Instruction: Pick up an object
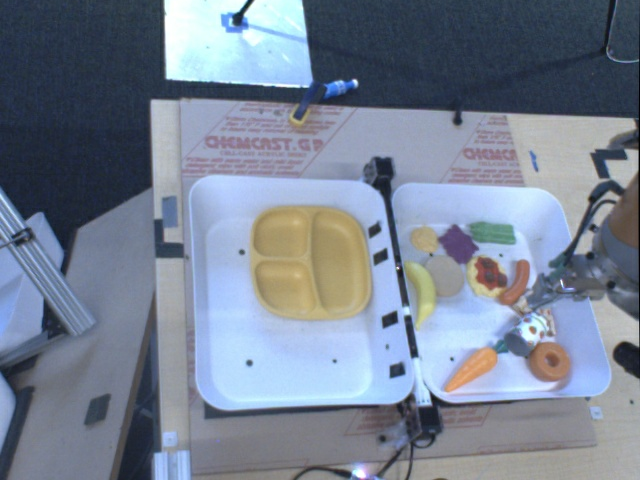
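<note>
Carrot (472, 367) and donut (549, 362) hug the right bin's (585, 383) near rim; jaws' state unclear.

Arm (615, 243) at right edge of view: grey housing, rounded, partly cut off by frame. Faint orange tint on upper part near wrist. Dark cable loops from upper body down along left side of housing. Black bracket-like part above it. Gripper (548, 290): pale metallic, slim fingers extending left from grey wrist block; detail blurred, no markings or screws legible
</note>
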`<state>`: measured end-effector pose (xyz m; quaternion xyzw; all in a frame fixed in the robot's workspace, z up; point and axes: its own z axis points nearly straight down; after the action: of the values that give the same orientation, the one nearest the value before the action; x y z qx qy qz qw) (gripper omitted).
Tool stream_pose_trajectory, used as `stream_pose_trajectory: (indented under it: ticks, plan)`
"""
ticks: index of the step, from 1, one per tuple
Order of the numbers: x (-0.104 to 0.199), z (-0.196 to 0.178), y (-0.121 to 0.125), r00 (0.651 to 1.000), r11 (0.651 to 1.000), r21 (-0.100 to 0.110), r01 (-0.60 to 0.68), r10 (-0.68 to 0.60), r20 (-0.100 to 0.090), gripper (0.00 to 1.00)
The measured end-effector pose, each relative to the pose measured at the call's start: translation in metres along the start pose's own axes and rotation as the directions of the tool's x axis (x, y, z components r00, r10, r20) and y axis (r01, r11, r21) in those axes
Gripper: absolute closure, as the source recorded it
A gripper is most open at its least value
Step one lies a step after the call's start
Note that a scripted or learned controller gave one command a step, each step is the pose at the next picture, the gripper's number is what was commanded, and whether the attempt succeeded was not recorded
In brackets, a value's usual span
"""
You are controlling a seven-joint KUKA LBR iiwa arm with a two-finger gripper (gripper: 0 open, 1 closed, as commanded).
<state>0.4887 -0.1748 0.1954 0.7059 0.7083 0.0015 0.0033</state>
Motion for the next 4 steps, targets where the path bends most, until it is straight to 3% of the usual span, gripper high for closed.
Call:
stream_pose_trajectory:
  ticks: [1,3,4]
  plan:
    - [0.0,-0.031,0.002,1.0,1.0,0.001,0.001,-0.001,-0.001,1.0]
    - [0.081,-0.046,0.075,1.0,1.0,0.002,0.006,-0.006,-0.004,1.0]
    - [0.111,-0.034,0.111,1.0,1.0,0.003,0.005,-0.005,-0.003,1.0]
